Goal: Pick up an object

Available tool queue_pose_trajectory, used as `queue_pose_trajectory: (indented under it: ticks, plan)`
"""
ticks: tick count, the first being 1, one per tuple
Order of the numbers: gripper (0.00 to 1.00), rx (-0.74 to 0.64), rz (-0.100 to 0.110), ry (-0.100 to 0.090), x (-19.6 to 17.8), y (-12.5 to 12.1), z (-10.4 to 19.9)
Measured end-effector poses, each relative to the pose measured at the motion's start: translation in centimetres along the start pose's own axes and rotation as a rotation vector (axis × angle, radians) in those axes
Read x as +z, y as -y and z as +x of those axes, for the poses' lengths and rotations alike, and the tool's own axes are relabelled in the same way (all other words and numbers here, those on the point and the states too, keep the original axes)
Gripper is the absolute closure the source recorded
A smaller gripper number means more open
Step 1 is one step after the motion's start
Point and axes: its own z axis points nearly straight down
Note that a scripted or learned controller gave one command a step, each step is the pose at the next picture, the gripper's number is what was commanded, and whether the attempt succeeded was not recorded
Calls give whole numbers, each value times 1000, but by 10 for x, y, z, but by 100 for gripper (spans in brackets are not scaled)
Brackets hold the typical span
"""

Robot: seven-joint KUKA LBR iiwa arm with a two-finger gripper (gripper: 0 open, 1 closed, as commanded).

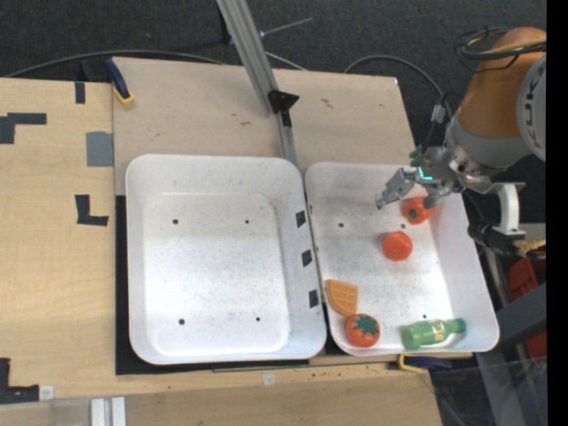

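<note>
The end effector [410,193] hovers over the far side of the right bin [466,269], fingers spread, holding nothing, one tip just beside a red tomato [415,209]. An orange ball [397,246] sits nearby; a waffle [342,295], another tomato [362,329] and a green bottle [431,332] lie along the near edge.

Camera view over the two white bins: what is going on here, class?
A grey and orange robot arm reaches in from the right over the right bin. Its tool hangs just above a red-orange piece near the far edge. Another orange ball, a waffle-like piece, a tomato and a green bottle lie nearer the front.
</note>
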Motion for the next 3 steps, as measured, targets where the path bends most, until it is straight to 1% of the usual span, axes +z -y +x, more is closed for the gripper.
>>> queue_pose_trajectory:
  ticks: [1,2,3]
  plan:
    - [0,-1,-5,1,-3,-1,0]
    - [0,-1,0,1,48,-4,10]
    - [0,1,1,2,110,2,5]
